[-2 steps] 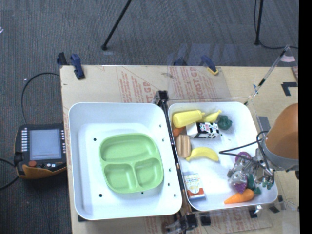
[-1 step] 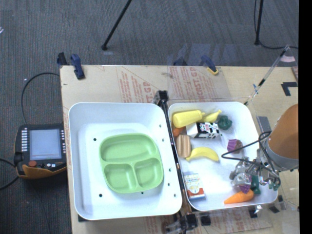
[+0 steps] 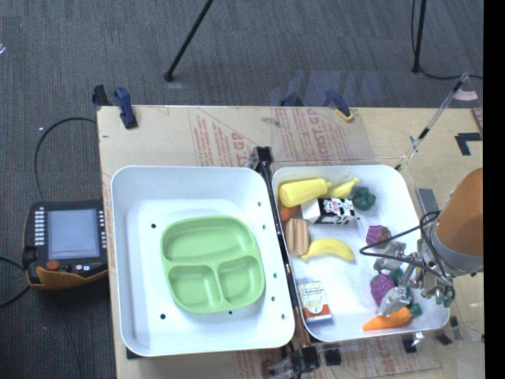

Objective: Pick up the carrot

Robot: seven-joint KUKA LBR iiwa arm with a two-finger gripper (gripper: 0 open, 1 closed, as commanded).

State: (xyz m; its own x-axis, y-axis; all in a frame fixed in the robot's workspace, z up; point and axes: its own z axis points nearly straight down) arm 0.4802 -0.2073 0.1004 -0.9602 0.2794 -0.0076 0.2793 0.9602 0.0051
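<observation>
Dark carpet surrounds the desk (image 3: 181, 136); beside the purple grapes (image 3: 382, 287), the claw (image 3: 401, 297), its spread unclear, hovers over the carrot (image 3: 387, 320), seemingly for grasping.

- Looking down from above the bench (image 3: 197, 133), fixed, at a slant.
- Far enough off to take in both white bins: left bin (image 3: 126, 212) and right bin (image 3: 394, 181), side by side across the middle.
- Facing toward the far floor, tripod legs (image 3: 193, 34) at the top edge.
- Arm (image 3: 467, 223) coming in from the right side.
- Teach pendant (image 3: 69, 239) on the floor at far left.
</observation>
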